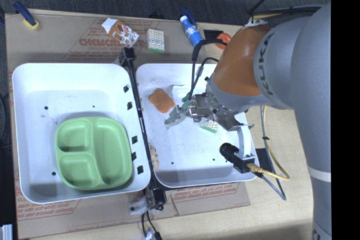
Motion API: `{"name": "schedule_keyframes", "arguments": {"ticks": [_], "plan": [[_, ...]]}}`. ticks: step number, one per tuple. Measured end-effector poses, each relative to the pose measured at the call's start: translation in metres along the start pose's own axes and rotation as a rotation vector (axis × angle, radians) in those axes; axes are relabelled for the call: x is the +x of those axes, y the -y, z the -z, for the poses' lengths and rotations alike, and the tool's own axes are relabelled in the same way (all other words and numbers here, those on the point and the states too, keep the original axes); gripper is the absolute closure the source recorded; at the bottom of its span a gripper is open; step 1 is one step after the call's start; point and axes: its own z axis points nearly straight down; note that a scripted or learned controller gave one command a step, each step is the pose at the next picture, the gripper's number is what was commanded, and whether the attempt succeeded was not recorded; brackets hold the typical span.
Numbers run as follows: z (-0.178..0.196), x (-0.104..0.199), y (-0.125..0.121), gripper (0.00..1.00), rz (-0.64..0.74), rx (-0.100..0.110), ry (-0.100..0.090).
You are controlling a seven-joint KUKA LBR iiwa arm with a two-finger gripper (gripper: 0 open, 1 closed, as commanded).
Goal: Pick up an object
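- Jaws [175,116] hang low in the right bin [169,168], at the end of the grey and orange arm [247,70]; whether they are spread or closed cannot be told from this slanted view, and nothing can be seen held between them.
- Nearest thing to pick is the orange block [161,100], lying on the bin floor just beside the jaws, up and to the left of them, apparently not touching.
- A small pale green-and-white piece [210,127] lies on the floor on the other side, partly under the wrist.
- Likely risk: the tips sit beside the orange block, not over it, so a close from here would probably catch nothing or only clip its edge and push it toward the bin's left wall.
- Second risk: the block looks flat and low, so the tips would have to reach almost to the floor; stopping short would let it slip out.
- A black cable [195,73] loops down beside the wrist, close to the block, and could brush it on a sideways move.
- Left bin [34,78] holds a green divided tray [94,152], well apart from the action.
- On the worktop [62,36] behind the bins lie a wrapped snack [120,32], a small patterned box [156,40] and a blue marker-like item [190,30], none in the way.
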Motion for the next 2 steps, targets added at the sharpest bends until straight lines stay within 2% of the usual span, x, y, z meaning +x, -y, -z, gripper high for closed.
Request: {"name": "schedule_keyframes", "arguments": {"ticks": [2], "plan": [[0.0,0.0,0.0,0.0,0.0,0.0,0.0]]}}
